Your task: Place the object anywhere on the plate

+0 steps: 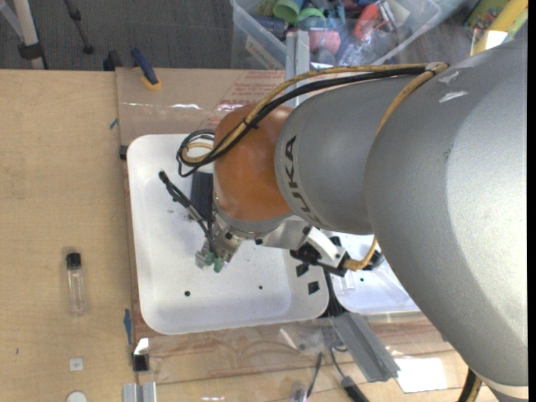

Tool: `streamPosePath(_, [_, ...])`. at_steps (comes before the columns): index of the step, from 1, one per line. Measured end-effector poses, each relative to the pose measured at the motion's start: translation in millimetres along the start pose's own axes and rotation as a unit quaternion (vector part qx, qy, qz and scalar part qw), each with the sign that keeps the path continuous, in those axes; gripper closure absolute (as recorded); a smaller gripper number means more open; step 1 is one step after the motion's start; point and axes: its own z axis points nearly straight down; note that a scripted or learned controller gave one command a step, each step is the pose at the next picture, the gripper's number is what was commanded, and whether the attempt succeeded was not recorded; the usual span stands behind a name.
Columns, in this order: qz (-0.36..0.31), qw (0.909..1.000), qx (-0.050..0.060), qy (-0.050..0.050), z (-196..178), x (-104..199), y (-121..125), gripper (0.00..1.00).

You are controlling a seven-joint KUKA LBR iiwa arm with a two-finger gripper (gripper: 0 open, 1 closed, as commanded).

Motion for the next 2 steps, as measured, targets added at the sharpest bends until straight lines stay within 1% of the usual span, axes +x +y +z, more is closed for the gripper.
streamPosePath(1, [0.303, 0.9529, 0.002, 0.001, 12.0, 31.6, -12.3, 1.0])
streamPosePath(2, [0.257, 0.9664, 0.0, -0.001, -64.3, -26.9, 12.9, 1.0])
